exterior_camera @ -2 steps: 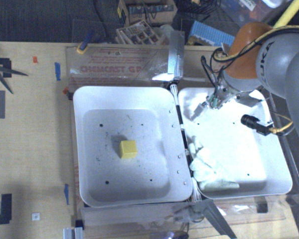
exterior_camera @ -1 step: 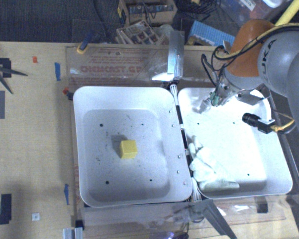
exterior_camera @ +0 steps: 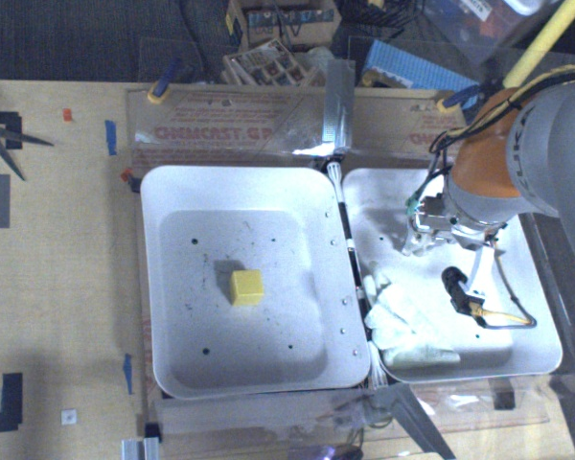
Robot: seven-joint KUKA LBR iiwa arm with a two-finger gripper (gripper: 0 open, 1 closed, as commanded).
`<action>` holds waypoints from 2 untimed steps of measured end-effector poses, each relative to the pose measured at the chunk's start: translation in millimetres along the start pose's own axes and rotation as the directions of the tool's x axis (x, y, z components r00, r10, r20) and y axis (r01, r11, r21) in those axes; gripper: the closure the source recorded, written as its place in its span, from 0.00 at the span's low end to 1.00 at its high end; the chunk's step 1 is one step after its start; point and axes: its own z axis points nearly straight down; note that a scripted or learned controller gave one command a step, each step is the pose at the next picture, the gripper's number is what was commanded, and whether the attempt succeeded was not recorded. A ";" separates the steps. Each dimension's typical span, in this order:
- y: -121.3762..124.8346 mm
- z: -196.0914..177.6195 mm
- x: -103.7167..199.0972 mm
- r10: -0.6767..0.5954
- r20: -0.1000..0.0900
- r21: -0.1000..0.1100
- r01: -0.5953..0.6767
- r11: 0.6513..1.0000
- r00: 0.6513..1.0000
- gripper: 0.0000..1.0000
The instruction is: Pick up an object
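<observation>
Fingers (exterior_camera: 424, 240) — gap unreadable — over right white bin (exterior_camera: 532, 348) on tan bench (exterior_camera: 57, 305), clutter (exterior_camera: 278, 27) behind

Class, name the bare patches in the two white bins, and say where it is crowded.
Left shallow white bin: floor is bare all round the small yellow cube, widest toward its right wall. Right white bin: crowded, with crumpled white material in the near-left corner and the gripper over its far half.

Block (exterior_camera: 247, 287) in the left bin (exterior_camera: 172, 195), crumpled cloth (exterior_camera: 399, 326) near-left in the right bin (exterior_camera: 532, 348)
</observation>
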 end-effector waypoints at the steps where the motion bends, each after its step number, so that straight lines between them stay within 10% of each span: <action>1: -74.0 -34.2 0.5 0.167 0.003 0.020 -0.167 0.986 0.986 1.00; 2: -113.9 -59.9 -5.2 0.461 0.009 0.020 -0.462 0.887 0.887 1.00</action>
